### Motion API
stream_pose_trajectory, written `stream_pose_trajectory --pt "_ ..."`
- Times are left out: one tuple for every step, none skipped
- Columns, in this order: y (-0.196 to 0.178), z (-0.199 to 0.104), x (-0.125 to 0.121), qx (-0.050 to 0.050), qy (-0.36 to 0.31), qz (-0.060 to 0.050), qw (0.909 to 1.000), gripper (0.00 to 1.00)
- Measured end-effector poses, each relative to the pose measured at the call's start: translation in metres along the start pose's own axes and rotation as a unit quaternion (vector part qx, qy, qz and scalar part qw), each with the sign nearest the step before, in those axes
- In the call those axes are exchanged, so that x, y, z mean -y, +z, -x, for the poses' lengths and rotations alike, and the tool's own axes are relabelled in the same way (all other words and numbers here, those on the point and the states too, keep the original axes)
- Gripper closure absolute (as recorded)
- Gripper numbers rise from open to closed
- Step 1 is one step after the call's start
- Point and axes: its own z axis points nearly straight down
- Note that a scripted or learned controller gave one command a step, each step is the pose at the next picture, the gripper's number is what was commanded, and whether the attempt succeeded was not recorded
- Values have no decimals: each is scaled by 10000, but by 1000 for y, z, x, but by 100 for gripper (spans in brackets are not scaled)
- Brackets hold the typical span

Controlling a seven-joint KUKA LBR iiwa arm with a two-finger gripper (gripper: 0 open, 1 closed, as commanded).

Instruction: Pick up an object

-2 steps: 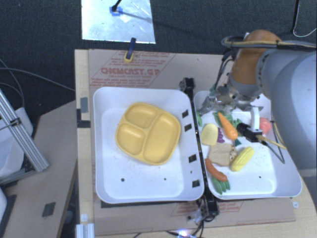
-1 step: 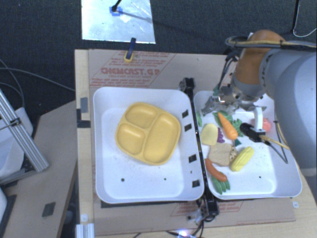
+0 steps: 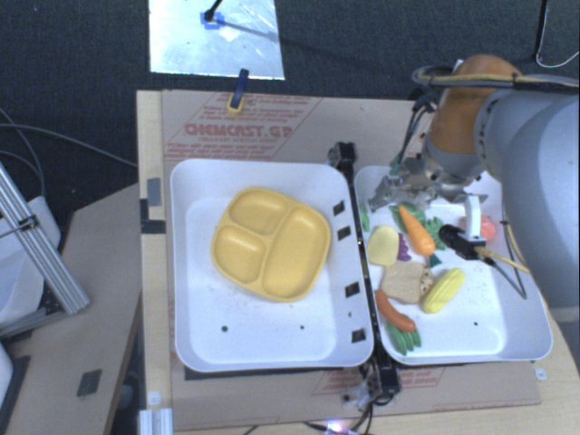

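One fixed camera looks down slantwise on both bins [image 3: 272, 175]

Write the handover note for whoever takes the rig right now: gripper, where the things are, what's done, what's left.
Gripper: down over the far end of the right bin, above the toy food; nothing visibly held.
Right bin holds: carrot, corn cob, bread slice, a pale yellow piece, a sausage and green pieces.
Left bin: yellow divided plate.
Done: arm is positioned over the pile.
Left: grasp one object and lift it.
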Motion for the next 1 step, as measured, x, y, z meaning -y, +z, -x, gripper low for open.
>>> stream_pose_trajectory --pt "0 1 0 0 1 1 10000 0"
